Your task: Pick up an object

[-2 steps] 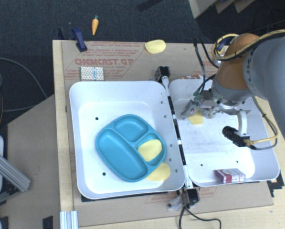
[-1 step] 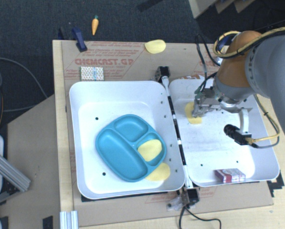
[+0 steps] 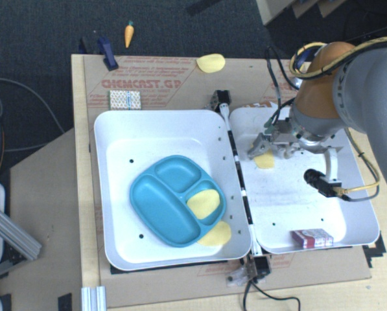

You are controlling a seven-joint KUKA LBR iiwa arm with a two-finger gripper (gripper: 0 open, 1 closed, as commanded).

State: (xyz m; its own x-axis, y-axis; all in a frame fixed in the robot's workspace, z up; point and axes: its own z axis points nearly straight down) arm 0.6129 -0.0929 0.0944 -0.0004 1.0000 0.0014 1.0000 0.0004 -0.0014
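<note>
Box (image 3: 312,238), pink and small, lies by the right bin's (image 3: 368,219) near rim, with bare floor beyond it; blue plate (image 3: 170,203) fills the left bin (image 3: 109,173), too broad to grasp; farther in, the gripper (image 3: 269,149) hangs over a yellow piece (image 3: 265,162), fingers spread, apparently pinching nothing; the far wall crowds that approach.

This is a robotics lab. A grey industrial arm (image 3: 365,83) reaches over two white bins (image 3: 115,141) on a cardboard-covered surface (image 3: 161,76), with loose cables (image 3: 24,102) trailing across dark carpet (image 3: 37,18).
</note>
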